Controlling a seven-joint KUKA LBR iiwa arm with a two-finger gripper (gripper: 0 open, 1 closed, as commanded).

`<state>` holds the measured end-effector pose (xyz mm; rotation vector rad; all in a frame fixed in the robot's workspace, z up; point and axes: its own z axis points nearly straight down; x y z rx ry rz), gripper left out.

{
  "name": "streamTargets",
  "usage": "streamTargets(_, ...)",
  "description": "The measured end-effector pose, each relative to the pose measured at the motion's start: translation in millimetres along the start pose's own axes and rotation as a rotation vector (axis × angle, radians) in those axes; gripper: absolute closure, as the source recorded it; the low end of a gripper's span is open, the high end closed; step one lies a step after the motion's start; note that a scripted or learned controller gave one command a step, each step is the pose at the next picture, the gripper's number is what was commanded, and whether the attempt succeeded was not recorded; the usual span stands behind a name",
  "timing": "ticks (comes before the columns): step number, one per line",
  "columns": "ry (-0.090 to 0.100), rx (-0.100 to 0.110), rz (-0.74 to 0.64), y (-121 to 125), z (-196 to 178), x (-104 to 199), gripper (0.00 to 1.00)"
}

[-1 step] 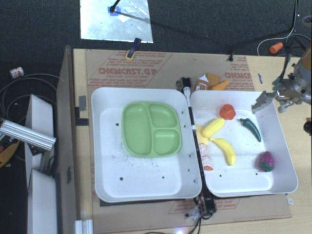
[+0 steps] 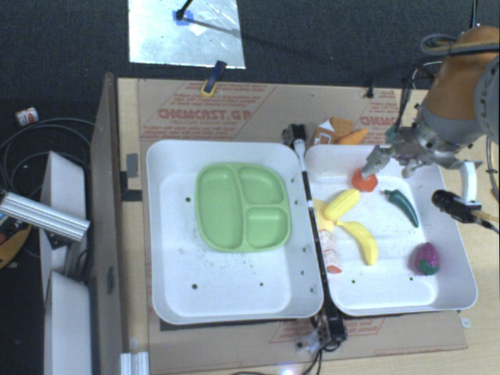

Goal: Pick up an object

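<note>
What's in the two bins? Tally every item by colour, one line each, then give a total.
Yellow: 2, corn and banana
Green: 2, divided plate and pepper
Orange-red: 1, round piece below the end effector
Purple: 1, eggplant-like piece
Total: 6

Green divided plate (image 2: 241, 208), white bins (image 2: 176, 287), yellow banana (image 2: 362, 241), purple fruit (image 2: 426, 258), dark green pepper (image 2: 403, 205)

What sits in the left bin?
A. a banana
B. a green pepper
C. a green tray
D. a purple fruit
C: the green tray lies in the left bin, while the banana, purple fruit and pepper are all in the right bin.
</note>
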<state>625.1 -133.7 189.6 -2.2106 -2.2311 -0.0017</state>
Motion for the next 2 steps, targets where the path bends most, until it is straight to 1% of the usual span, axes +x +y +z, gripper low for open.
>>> streamTargets(1,-0.003,-0.002,0.003,44.7,109.9,-14.0,0.00)
streamTargets(2,-0.004,-0.006,0.002,45.1,93.2,-14.2,1.00)
